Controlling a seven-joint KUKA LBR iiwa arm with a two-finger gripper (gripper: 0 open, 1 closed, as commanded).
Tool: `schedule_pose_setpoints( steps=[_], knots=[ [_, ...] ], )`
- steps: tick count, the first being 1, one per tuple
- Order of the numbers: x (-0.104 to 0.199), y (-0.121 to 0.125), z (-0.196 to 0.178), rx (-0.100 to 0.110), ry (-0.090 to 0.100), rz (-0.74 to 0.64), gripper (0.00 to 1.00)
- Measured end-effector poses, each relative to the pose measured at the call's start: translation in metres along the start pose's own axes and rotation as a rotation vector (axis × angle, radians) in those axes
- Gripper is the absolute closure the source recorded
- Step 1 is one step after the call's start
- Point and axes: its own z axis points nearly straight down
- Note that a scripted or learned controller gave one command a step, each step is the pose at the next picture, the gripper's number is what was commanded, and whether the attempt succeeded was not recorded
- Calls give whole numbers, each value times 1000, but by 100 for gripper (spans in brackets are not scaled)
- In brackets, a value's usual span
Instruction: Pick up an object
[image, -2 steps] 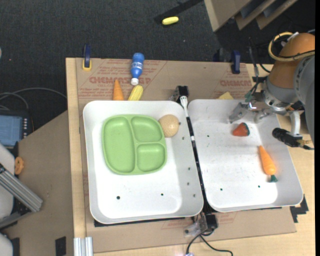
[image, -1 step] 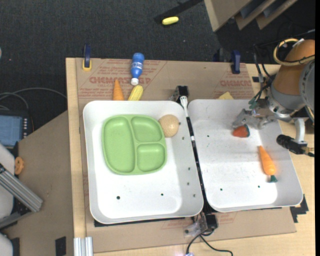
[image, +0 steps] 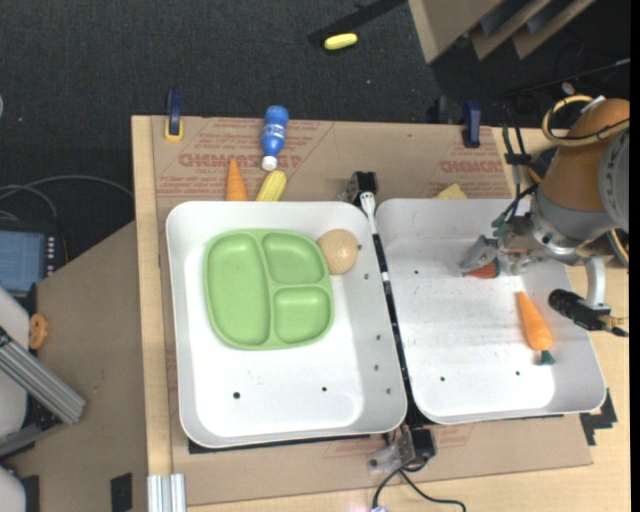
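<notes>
My gripper (image: 479, 259) hangs low over the back of the right bin (image: 450, 370), reaching in from the right. A small red-orange object (image: 486, 270) lies right at its tip, partly covered by it; I cannot tell whether it is gripped. An orange carrot (image: 533, 321) with a green end lies in the same bin, a little to the right and nearer the front. In the left bin (image: 280, 400) sit a green divided plate (image: 268, 288) and a round beige object (image: 339, 250) at the plate's back right corner.
Behind the left bin on the bench lie a blue and white bottle (image: 273, 135), a small carrot (image: 235, 183) and a yellow piece (image: 272, 185). The grey arm (image: 580, 190) rises over the right bin's back right corner. A black part (image: 578, 308) juts in beside the carrot.
</notes>
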Motion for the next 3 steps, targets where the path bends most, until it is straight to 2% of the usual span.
schedule_pose_setpoints(
  steps=[1, 2, 3],
  knots=[
    [-1, 2, -11, -6, -2, -1, 100],
    [87, 31, 0, -8, 0, -8, 100],
    [135, -11, -107, -11, 0, -6, 100]
  ],
)
